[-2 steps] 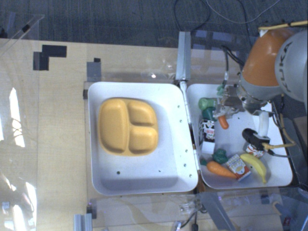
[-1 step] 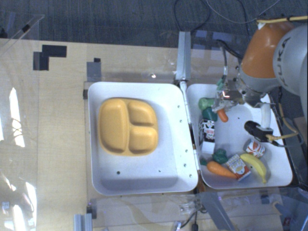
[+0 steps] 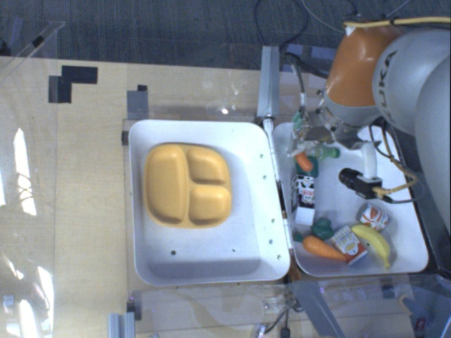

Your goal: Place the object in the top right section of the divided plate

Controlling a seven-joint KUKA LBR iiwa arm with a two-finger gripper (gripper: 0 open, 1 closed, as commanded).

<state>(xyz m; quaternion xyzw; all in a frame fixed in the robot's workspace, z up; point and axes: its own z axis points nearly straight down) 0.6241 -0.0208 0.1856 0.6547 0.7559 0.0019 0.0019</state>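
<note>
Arm over the right bin, plate waiting in the left one.

The tool (image 3: 304,145) hangs low at the far left corner of the right bin (image 3: 416,259), with a small orange-and-green carrot-like piece (image 3: 304,163) right under it; whether that piece sits between the fingers or merely lies beneath them, I cannot tell. The yellow divided plate (image 3: 187,184) rests in the left bin (image 3: 211,259), just across the wall from the tool. My advice: lift straight up to clear that wall, then carry across to the plate's section farthest from the near rim on the tool's side. The arm's bulk covers the right bin's far corner, and the tool tips blur into clutter.
</note>
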